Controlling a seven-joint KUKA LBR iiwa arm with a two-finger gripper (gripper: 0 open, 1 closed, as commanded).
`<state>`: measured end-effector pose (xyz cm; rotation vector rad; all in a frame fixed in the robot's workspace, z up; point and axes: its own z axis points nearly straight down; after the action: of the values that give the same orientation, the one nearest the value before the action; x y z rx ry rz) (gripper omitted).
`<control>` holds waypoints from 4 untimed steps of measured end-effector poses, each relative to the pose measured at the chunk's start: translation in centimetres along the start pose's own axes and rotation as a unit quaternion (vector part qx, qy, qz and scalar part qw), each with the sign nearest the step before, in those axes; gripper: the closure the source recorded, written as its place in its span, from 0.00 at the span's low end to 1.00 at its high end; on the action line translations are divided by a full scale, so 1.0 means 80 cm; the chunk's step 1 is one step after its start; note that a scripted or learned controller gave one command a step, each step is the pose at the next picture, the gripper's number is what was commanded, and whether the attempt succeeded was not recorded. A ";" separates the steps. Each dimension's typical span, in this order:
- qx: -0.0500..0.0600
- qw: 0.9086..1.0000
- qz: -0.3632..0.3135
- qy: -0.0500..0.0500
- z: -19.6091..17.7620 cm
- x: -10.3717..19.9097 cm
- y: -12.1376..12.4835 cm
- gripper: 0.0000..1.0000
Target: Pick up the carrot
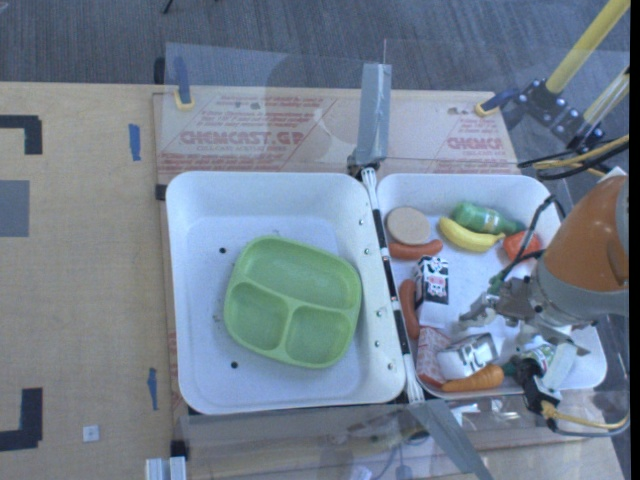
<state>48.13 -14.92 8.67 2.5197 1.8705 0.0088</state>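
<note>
Currently: carrot [476, 379] lies flat at right bin [580, 373] near edge, partly on a packet [432, 353] | gripper [478, 351] low just above it, fingers can't tell, nothing seen between them | carton [434, 280] mid-bin | banana [468, 234], round disc [408, 225] at far end | green plate [292, 301] in left bin [200, 218]

The arm [590, 258] hides part of the right bin [450, 183] and runs off frame.
</note>
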 end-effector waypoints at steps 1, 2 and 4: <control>0.001 0.985 -0.171 -0.001 0.000 -0.006 0.001 0.00; -0.014 0.906 -0.423 -0.004 -0.006 -0.004 0.014 0.00; 0.003 0.819 -0.574 0.001 -0.152 0.032 -0.011 1.00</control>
<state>47.98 -12.26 20.83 0.9904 2.9809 0.0016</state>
